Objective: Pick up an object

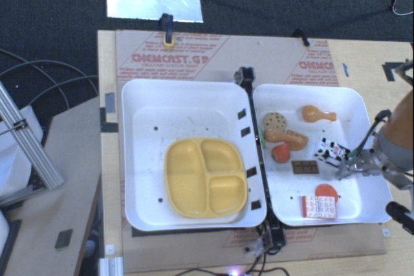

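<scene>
The right bin [362,106] holds several small items. At its back lie a speckled cookie [274,120] and a tan drumstick [317,115]. An orange-brown sausage-shaped piece [286,136] and a red tomato [281,153] sit left of centre. Below them is a brown chocolate bar [305,167]. An orange disc [326,191] and a red-and-white box [319,207] are near the front. A black-and-white patterned item [330,151] lies right of centre. My gripper [347,169] hangs low just right of and below that item, near the bin floor, with nothing seen held.
The left bin [149,106] carries a yellow divided plate [206,176]. Black clips [251,152] line the divider between the bins. The grey arm [396,158] comes in over the right bin's right wall. Metal framing [26,139] stands at the far left.
</scene>
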`<state>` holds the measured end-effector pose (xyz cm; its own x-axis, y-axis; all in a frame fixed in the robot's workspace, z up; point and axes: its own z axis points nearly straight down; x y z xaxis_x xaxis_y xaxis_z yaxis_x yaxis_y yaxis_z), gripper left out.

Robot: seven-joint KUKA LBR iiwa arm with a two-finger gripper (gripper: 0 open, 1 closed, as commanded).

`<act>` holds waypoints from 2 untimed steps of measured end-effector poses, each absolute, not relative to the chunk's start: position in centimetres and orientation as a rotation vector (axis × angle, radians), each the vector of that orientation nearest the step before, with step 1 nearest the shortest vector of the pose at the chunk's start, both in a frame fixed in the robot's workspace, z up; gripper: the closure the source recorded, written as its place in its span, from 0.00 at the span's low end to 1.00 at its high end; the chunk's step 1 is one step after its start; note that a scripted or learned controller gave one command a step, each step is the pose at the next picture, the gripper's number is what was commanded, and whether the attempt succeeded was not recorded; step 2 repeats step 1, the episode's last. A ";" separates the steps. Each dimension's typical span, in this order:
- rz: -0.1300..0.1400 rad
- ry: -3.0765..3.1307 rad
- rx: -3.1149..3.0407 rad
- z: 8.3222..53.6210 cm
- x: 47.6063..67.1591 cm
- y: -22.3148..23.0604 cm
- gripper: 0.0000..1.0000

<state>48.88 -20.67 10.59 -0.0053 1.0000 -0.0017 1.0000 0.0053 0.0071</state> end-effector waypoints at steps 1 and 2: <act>0.002 2.225 2.215 8.3 50.2 -20.6 1.00; 0.002 2.225 2.215 8.3 50.2 -20.6 1.00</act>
